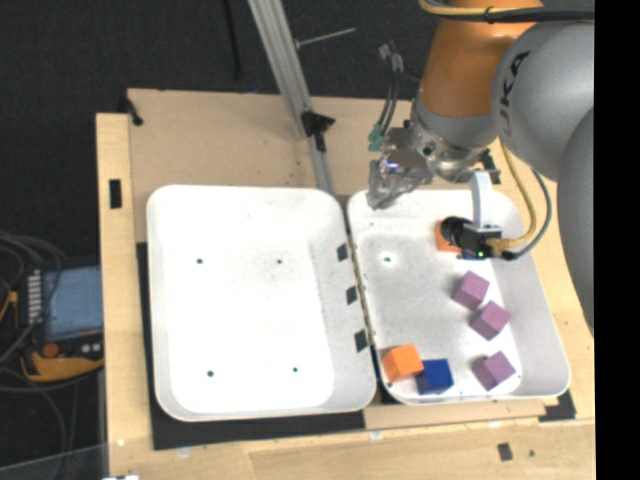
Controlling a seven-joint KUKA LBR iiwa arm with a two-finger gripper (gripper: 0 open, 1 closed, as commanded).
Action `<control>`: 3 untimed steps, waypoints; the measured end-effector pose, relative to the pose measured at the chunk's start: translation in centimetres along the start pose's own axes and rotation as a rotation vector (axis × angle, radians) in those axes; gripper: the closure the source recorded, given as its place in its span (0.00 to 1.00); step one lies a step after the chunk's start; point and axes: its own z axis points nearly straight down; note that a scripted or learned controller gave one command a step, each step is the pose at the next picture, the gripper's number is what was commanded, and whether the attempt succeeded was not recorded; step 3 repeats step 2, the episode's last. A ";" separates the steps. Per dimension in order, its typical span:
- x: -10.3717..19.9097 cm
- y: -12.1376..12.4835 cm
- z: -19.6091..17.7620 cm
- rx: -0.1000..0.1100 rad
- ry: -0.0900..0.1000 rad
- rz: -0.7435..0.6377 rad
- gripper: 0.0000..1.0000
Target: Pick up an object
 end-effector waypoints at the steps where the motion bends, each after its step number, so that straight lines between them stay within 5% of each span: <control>1: 4.9 -0.8 0.2 0.001 0.000 0.000 1.00; 2: 10.8 -1.0 2.2 0.004 0.000 0.000 1.00; 3: 10.8 -1.0 2.2 0.004 0.000 0.000 1.00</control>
